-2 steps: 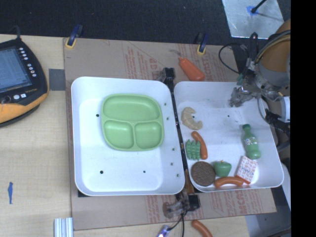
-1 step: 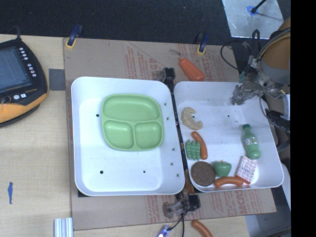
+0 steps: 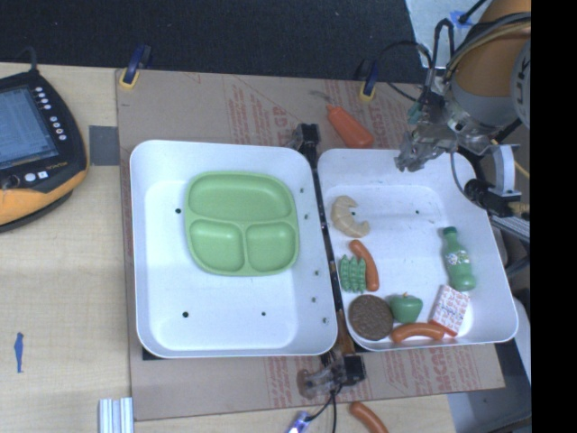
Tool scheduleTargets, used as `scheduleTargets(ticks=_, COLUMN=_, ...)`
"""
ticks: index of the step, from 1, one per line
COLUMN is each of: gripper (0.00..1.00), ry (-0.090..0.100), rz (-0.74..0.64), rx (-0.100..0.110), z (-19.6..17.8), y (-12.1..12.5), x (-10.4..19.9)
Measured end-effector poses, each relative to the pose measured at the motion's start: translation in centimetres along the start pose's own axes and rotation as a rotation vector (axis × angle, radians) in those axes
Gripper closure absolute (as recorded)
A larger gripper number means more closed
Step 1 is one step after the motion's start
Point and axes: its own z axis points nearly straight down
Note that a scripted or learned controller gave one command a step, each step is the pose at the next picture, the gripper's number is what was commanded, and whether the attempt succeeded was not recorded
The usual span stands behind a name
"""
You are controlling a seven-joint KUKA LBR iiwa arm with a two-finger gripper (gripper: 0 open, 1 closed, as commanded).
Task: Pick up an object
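Observation:
The right bin [image 3: 406, 197] holds several toy foods: a beige croissant-like piece [image 3: 344, 214], an orange sausage [image 3: 364, 263], a green ridged piece [image 3: 350, 274], a brown round cookie [image 3: 370, 316], a green pepper [image 3: 407, 308], a second sausage [image 3: 419, 334], a red-and-white packet [image 3: 451, 309] and a green bottle [image 3: 457, 258]. My gripper [image 3: 412, 159] hangs over the bin's far rim, away from all of these items, with nothing seen between its fingers.
The left bin [image 3: 162, 314] bears a green divided plate [image 3: 241, 222]. An orange carrot [image 3: 349, 127] lies on the cardboard behind the bins, another orange piece [image 3: 370, 416] in front. A teach pendant [image 3: 32, 147] sits at far left. Clamps [image 3: 133, 66] hold the cardboard.

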Motion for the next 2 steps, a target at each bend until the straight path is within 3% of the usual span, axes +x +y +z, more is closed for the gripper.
scheduleTargets(ticks=1, gripper=0.0, ry=0.0, rz=0.001, rx=0.001, z=0.1, y=0.0, x=0.0)
scheduleTargets(ticks=2, gripper=0.0, ry=-0.002, rz=0.003, rx=-0.001, z=2.7, y=-0.4, x=-8.3)
